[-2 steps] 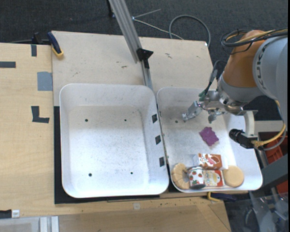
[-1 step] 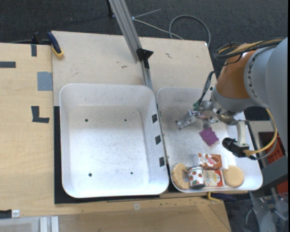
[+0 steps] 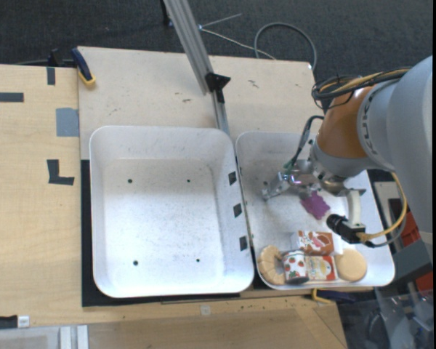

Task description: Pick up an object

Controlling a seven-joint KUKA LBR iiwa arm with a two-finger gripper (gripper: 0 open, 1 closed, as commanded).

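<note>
The grey arm (image 3: 381, 118), with its orange band, reaches in from the right and hangs over the right bin (image 3: 256, 151); its bulk hides much of that bin's far right side, so anything lying under it could be struck unseen as the wrist descends. The left bin (image 3: 102, 195) sits just beside it, the two rims touching along the middle, and a pick made close to that shared wall risks the fingers catching the rim.

The gripper (image 3: 272, 190) is low in the right bin, pointing toward the bare floor near the bin's left wall. Whether its fingers are spread or pressed together cannot be told at this size, and nothing shows between them, so I judge that no object is held yet. If it closes where it is, it likely closes on air.

The candidates lie elsewhere. A purple block (image 3: 315, 205) rests just beside the wrist, tilted, possibly touching it; a sideways move could knock it away. Near the front edge, a cluster sits packed together: a red-and-white packet (image 3: 316, 242), a small strawberry-printed carton (image 3: 296, 267) and two round biscuit-like pieces (image 3: 271, 264) (image 3: 351, 266). Being so tightly packed, a grasp there may pinch two things or push one against the rim.
</note>
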